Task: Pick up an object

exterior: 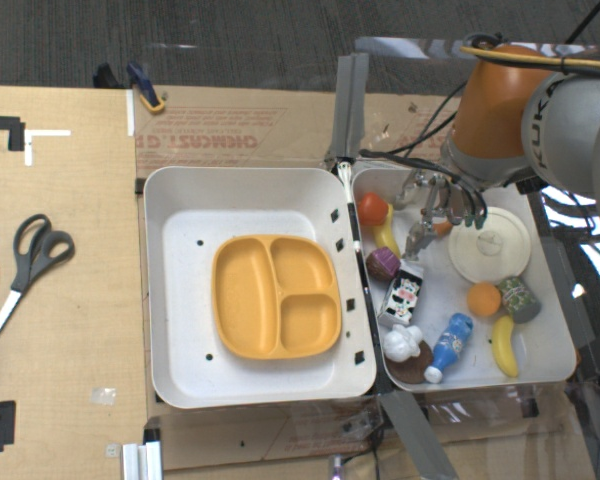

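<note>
Left bin point(170, 298): it holds a yellow tray point(277, 295) with three parts. The tray lies flat in the middle.
Right bin point(550, 368): it is full of small toys that lie close together.
Toys at the top: a red-orange ball point(372, 208) sits by the bin's left wall. A small yellow banana point(385, 238) lies just under it, and a purple toy point(383, 263) is below that.
Toys in the middle: a black and white carton point(404, 298) lies tilted. A white fluffy thing point(402, 344) and a blue bottle point(449, 346) lie near the bottom edge.
Toys on the right: a white round plate point(490, 246), an orange point(484, 298), a green lumpy toy point(518, 298) and a big banana point(504, 345).
Bench: scissors point(25, 268) lie far off to the left, on the wood.
Gripper point(432, 220): it hangs over the top of the right bin, between the red-orange ball and the plate. A bit of orange shows near its fingers, but I cannot tell if it holds that, or how wide the fingers are.
</note>
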### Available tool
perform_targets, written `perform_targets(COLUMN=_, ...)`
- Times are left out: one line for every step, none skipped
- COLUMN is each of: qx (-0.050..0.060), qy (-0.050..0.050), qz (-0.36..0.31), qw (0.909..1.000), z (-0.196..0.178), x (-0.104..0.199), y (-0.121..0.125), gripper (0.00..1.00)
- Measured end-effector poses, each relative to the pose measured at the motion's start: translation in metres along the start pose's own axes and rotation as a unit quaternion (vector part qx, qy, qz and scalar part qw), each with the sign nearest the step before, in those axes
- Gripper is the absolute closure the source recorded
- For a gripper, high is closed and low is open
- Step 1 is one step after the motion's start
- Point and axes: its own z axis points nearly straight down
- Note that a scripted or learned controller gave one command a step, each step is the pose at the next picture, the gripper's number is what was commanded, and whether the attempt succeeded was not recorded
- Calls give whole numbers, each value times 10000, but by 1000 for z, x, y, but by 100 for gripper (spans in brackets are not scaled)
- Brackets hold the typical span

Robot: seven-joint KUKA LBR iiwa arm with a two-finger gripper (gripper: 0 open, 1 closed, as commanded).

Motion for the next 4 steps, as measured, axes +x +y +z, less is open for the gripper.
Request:
perform_targets(qx=2, qy=7, qz=454, qw=9990, z=0, x=15, y=-67, gripper=0)
perform_targets(qx=9, qy=-28, qz=436, qw=9990, z=-11, x=13, y=-66, gripper=100)
perform_targets(qx=8, qy=-27, qz=437, qw=9990, z=-11, x=13, y=-66, gripper=0)
perform_targets(qx=15, qy=-60, qz=432, qw=9990, z=-22, x=12, y=-66, gripper=100)
